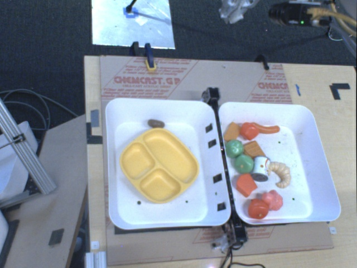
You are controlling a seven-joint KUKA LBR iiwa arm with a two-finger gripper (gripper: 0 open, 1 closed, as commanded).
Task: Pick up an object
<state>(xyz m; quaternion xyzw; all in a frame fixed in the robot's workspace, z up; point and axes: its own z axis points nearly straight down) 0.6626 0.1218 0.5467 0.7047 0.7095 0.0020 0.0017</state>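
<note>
The right bin (318, 149) holds several toy foods: a red pepper (256, 130), an orange wedge (231, 132), two green balls (234, 148) (243, 163), a small white can (260, 168), a pale shrimp (280, 173), an orange-red block (246, 184), a red tomato (257, 207) and a pink piece (273, 199). In the left bin (111, 149) lies a yellow divided plate (159, 164), with a small brown piece (155, 123) just behind it. My gripper (237, 7) hangs blurred at the top of the view, beyond the bench's far edge and well away from both bins.
Black clips (212, 144) run along the seam between the bins. A shiny metal sheet (133, 15) lies on the dark floor behind the bench. A metal frame (25, 149) and cables stand at the left. Cables and a black device (295, 13) sit at the top right.
</note>
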